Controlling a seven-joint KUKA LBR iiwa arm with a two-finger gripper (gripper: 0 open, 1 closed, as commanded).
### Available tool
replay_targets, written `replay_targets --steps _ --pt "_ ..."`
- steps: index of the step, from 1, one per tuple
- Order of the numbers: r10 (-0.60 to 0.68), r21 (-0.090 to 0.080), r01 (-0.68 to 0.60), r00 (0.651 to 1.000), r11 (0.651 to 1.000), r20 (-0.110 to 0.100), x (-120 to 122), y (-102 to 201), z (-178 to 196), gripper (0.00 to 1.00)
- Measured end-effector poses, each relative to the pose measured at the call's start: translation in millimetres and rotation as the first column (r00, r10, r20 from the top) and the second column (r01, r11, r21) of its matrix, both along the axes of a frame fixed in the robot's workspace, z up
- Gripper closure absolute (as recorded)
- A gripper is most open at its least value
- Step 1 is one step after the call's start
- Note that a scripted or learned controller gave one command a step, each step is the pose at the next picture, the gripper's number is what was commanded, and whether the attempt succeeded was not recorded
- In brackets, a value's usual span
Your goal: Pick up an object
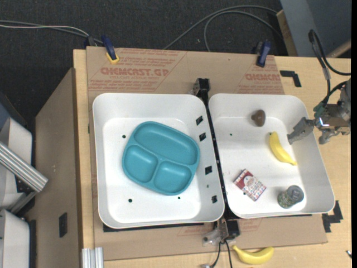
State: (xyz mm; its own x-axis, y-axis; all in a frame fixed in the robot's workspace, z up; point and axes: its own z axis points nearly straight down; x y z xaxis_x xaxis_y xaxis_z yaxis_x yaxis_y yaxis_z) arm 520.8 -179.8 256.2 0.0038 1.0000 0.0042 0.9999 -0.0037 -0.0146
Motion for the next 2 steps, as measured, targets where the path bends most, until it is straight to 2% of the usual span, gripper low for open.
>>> replay_targets --steps 1,2 --pt "0.004 -0.003 -0.004 1.0 1.0 0.013 2.4 0.7 7.0 0.0" --pt "0.003 -0.002 -0.003 1.0 1.0 0.01 8.2 -2.0 -37.4 0.0"
